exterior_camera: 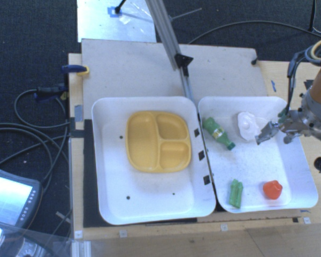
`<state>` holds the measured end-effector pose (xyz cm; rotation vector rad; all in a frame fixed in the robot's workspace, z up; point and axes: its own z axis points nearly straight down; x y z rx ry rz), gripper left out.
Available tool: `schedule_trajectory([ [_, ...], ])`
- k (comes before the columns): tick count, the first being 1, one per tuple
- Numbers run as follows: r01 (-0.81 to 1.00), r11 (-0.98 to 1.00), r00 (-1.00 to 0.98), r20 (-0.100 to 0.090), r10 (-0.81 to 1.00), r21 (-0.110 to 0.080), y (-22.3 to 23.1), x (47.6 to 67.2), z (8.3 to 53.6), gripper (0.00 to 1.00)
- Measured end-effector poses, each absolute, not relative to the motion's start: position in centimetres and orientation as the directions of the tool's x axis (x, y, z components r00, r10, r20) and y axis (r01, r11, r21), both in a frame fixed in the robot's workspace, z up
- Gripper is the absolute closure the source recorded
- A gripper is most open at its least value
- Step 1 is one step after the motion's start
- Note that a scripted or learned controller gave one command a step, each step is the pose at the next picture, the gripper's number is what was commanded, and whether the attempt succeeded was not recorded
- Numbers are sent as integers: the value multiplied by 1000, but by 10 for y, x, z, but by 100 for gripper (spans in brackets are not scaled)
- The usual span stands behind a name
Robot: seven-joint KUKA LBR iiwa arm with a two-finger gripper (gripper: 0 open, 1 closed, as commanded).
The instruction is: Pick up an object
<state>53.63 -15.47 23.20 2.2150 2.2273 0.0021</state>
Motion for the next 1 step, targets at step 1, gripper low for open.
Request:
schedule_trajectory([
  [1, 1000, 3, -3, 1, 1000, 2, -155, 536, 232, 0],
])
